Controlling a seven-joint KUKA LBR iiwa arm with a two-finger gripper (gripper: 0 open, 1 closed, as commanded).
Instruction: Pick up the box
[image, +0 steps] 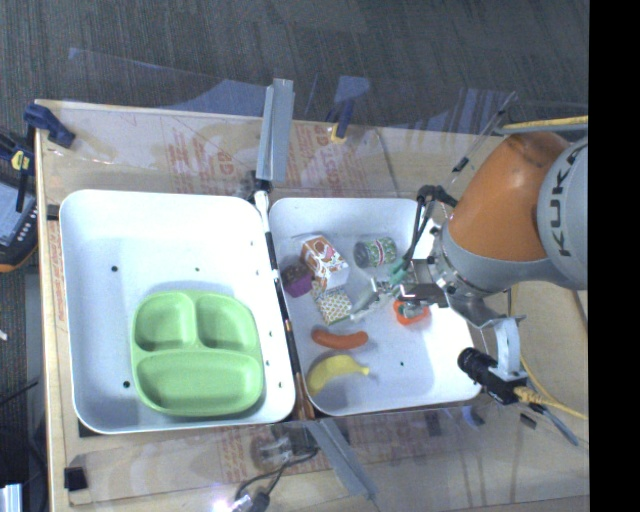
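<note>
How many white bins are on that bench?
2. The left bin holds a green divided tray. The right bin holds the small box, a banana and other bits, with the arm reaching over it.

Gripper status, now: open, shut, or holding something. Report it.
Gripper: cannot be told; it sits low in the right white bin, near the small red-and-white carton box, with nothing seen held.

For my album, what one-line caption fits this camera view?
Arm reaching into the right bin near a small box, banana and sausage; green tray in the left bin.
</note>
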